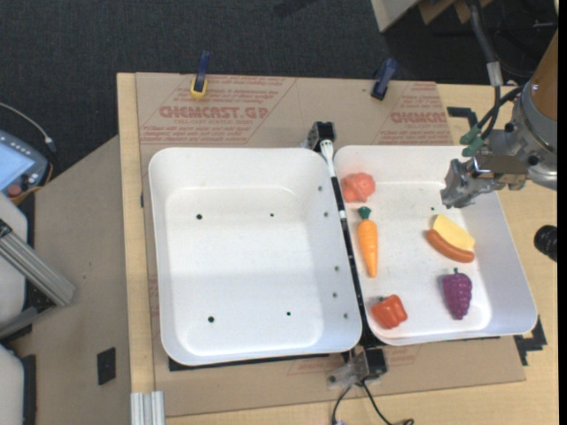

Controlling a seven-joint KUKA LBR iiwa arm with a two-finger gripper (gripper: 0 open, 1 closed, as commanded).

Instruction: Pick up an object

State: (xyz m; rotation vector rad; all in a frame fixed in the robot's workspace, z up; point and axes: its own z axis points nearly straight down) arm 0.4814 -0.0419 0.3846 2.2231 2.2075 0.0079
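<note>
You see the gripper above the yellow-orange plastic wedge; whether its jaws are spread, I cannot tell. The rounded wedge may slip away.

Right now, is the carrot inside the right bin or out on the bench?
Inside. The carrot lies flat on the floor of the right bin, near its left wall, tip pointing toward the camera.

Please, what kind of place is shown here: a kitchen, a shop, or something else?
Most likely a robotics lab bench, not a kitchen. Two white bins sit on a cardboard sheet held by clamps, the food looks like toys, such as the carrot, and a robot gripper hangs above.
</note>
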